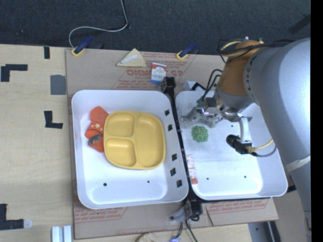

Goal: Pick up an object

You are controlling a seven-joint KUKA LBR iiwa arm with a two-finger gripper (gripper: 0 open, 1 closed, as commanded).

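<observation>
The two-finger gripper [206, 112] hangs low over the upper left part of the right shallow white bin [252, 185], but its metal fingers merge into a dark, glinting cluster, so I cannot tell whether they are spread or pressed together; nothing shows between them. Just below the gripper, a small round green bumpy object [200, 133] lies on the bin floor, apart from the fingertips. Behind the gripper rises the grey arm with its orange band [234, 74], reaching in from the right. In the left shallow white bin [126, 193] a yellow plastic plate with three compartments [135, 139] rests beside orange-red toy pieces [96, 128] along its left side. A small red and white carton [158, 73] stands on the cardboard beyond the bins.
</observation>
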